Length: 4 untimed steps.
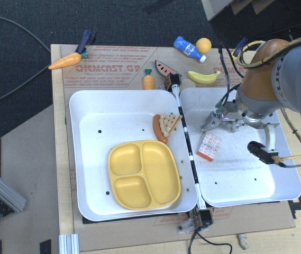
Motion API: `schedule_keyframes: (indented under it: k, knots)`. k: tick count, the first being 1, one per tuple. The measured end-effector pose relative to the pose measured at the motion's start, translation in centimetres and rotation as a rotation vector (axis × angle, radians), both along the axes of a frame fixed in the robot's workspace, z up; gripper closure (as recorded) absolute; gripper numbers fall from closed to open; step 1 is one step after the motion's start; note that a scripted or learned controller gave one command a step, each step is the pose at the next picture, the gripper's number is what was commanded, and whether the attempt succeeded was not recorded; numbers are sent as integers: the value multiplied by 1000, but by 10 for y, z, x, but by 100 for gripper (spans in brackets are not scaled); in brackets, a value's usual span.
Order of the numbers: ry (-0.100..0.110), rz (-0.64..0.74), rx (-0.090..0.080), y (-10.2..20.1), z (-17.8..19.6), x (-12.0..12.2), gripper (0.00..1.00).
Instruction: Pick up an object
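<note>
The gripper (220, 121) hangs low near the right bin's (256, 187) back-left corner, fingers spread and holding nothing; a small packet (209, 146) lies just beside it toward the front

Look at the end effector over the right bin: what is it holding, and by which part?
Nothing. The end effector hangs above the right bin with nothing between its fingers; the small packet lies apart below it.
</note>
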State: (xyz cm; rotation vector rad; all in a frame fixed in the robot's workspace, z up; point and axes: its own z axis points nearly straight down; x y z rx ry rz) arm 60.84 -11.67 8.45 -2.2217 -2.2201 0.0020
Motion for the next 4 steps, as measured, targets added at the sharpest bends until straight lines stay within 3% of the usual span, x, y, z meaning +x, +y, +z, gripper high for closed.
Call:
schedule_keyframes:
  k: [1,2,3,4]
  knots:
    - [1,0,1,10,0,-11,0]
    - [1,0,1,15,0,-40,0]
    - [-1,-1,1,16,10,-39,100]
    - [-2,2,1,109,100,-35,100]
